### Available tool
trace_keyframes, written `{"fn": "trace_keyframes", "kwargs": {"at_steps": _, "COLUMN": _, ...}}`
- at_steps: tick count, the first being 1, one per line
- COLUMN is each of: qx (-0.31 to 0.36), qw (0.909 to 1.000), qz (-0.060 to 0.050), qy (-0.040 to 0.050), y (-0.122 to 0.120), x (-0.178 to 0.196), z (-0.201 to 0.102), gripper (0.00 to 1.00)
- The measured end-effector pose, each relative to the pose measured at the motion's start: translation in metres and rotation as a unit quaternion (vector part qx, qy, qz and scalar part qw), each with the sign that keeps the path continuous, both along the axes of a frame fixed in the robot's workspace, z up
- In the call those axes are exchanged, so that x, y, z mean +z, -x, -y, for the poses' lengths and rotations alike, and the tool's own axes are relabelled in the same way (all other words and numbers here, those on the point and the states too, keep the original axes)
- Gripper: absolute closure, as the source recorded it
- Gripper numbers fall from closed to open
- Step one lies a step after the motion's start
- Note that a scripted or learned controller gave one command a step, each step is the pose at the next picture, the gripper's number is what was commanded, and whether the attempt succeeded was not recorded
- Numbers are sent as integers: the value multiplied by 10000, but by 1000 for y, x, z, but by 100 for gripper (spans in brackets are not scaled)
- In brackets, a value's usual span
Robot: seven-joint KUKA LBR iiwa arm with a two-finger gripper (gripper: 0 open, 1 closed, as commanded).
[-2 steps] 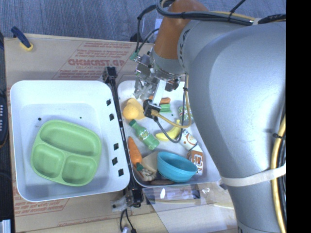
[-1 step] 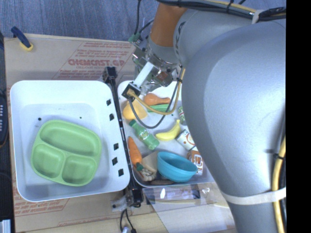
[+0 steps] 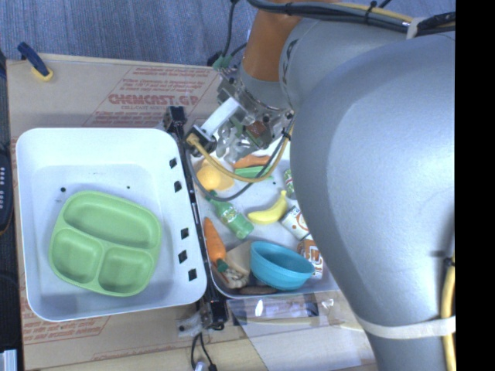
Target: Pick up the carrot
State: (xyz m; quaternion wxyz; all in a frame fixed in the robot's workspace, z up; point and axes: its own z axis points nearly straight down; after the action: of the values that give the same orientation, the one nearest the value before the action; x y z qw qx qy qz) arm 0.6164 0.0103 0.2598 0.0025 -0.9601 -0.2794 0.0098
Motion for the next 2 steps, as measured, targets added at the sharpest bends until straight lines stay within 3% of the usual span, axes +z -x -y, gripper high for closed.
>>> {"fn": "trace_keyframes", "kwargs": {"at_steps": 1, "qx": -1748, "qw": 9846, "qz": 44, "qy": 31, "y": 21, "x": 14, "z": -2, "gripper": 100}}
{"fn": "trace_keyframes", "kwargs": {"at_steps": 2, "qx": -1590, "qw": 9873, "qz": 72, "qy": 8, "y": 13, "x": 76, "z": -45, "gripper": 100}}
